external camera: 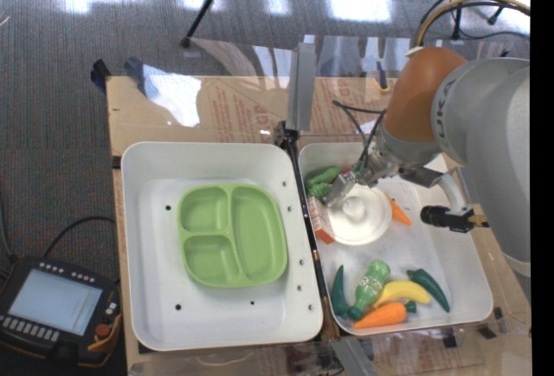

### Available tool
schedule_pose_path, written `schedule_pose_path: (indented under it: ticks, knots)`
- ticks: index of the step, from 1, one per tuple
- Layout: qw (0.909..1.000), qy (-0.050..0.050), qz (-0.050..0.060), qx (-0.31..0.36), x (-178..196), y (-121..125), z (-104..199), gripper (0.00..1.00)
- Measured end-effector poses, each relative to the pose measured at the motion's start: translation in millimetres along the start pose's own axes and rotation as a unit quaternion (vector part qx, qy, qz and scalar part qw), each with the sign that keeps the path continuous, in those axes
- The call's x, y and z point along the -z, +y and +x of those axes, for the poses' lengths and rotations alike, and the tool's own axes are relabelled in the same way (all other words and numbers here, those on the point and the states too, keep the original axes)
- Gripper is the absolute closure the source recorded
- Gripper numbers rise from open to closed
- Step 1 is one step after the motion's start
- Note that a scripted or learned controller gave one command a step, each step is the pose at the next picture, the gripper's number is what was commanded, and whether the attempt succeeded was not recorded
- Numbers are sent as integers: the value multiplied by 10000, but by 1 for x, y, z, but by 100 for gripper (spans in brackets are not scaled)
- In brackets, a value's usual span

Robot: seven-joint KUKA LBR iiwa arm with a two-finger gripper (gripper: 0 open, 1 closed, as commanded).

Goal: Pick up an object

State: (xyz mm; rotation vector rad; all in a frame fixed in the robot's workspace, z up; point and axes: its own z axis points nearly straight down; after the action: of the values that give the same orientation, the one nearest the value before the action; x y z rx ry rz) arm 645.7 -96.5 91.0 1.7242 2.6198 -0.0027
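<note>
Arm reaches in from the right, gripper [346, 190] low over the right bin [472, 279], at the upper-left rim of the small white plate [362, 218]. Jaws state: cannot tell, blurred and partly hidden by the wrist; nothing visibly between them.

Nearest candidates: white plate directly under the tip, green toy vegetable [322, 178] just left of it, a small red-and-white packet [320, 223] against the bin's left wall. Likely target is the plate or the green piece; can't say which.

Handling guess: plate looks like light, rigid plastic, smooth, lying flat, so take it by the rim edge, since a flat top grab would probably slip. Toy vegetables look light, hard, rounded; pinch across the narrow middle.

Front of the right bin: green bottle [372, 279], banana [403, 290], carrot [381, 315], dark green peppers [430, 288], packed close, touching. Small orange piece [399, 213] just right of the plate.

Left bin [143, 279] holds a green divided tray [232, 235], well apart from the gripper.
</note>
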Motion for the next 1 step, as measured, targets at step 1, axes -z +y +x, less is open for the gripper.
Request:
schedule_pose_path:
  ticks: [1]
  knots:
    - [9988, 12, -22, 480, 0, -57, -51, 0]
